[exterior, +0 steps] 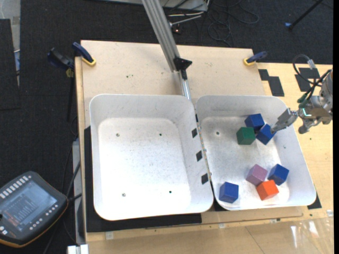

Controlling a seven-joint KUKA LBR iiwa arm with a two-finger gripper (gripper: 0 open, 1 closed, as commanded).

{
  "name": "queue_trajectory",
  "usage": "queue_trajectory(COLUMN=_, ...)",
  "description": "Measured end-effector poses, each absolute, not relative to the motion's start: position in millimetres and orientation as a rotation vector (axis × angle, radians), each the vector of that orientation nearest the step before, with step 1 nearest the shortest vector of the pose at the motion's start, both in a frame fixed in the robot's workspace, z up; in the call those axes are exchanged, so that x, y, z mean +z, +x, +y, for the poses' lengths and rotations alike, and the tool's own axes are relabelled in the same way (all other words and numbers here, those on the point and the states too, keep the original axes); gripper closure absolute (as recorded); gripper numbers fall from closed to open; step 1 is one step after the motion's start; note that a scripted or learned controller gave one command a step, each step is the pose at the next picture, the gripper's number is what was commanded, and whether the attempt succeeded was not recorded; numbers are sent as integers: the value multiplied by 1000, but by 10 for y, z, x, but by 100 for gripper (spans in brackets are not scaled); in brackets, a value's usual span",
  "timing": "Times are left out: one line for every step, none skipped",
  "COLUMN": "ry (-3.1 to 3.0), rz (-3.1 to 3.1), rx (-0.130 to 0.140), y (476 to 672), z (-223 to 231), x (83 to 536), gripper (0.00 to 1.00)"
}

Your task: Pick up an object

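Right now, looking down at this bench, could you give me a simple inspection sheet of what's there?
Surface: wooden bench bearing a left bin and a right bin, side by side.
Job's things: all in the right bin. Green cube beside two blue cubes; purple cube, orange cube, blue cubes near its front.
Clutter: nothing seen in the left bin.
Gripper: gripper at the right bin's right rim, close to the upper blue cubes; holding nothing visible.
Cables: black cables on the floor behind.
Surroundings: clamps on bench corners; handheld controller at lower left.
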State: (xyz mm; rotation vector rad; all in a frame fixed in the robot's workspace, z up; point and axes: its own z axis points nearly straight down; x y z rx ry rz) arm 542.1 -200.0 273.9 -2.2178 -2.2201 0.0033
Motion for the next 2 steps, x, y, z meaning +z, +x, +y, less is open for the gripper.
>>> queue_trajectory(ry=-2220, rz=-2223, rx=1, y=5429, z=-1999, x=2760, gripper=0)
queue_trajectory(ry=-2218, rz=-2220, rx=4, y=5479, z=-1931, x=2291, gripper=0)
